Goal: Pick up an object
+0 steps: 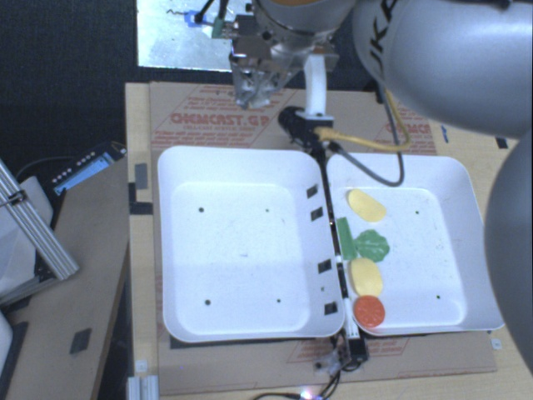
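Along the left side of the right bin (450,248) lie several small objects in a column: a yellow oval piece (366,205), a green leafy piece (371,245), a second yellow piece (366,277) and a red-orange round piece (370,311). My gripper (254,86) hangs high above the bench's back edge, beyond the far rim of the left bin (233,248), well away from all of them. I see nothing held between its fingers.
A yellow cable (366,142) and a dark cable loop over the right bin's far rim. Black clips (316,215) line the seam between the bins. A silver frame (37,232) and a blue-labelled device (83,169) lie to the left of the bench.
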`<action>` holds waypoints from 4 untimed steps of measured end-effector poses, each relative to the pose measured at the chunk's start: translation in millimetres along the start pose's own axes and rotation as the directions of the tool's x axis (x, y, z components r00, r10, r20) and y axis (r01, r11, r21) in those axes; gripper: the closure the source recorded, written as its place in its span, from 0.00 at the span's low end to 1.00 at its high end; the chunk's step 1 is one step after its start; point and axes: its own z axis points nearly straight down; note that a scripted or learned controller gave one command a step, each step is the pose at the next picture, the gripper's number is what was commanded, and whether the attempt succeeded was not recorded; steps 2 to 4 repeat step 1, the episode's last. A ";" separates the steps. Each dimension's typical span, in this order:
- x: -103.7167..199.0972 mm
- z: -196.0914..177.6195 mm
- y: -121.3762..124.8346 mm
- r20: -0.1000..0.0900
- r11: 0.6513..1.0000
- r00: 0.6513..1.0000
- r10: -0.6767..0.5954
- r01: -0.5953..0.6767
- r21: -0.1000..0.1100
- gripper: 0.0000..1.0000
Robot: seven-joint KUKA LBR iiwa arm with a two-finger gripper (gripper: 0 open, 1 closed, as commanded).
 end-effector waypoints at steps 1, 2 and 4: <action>12.9 -65.5 46.1 0.002 1.000 1.000 -0.004 0.004 0.004 1.00; 12.9 -65.5 46.1 0.002 1.000 1.000 -0.004 0.004 0.004 1.00; 12.9 -65.5 46.1 0.002 1.000 1.000 -0.004 0.004 0.004 1.00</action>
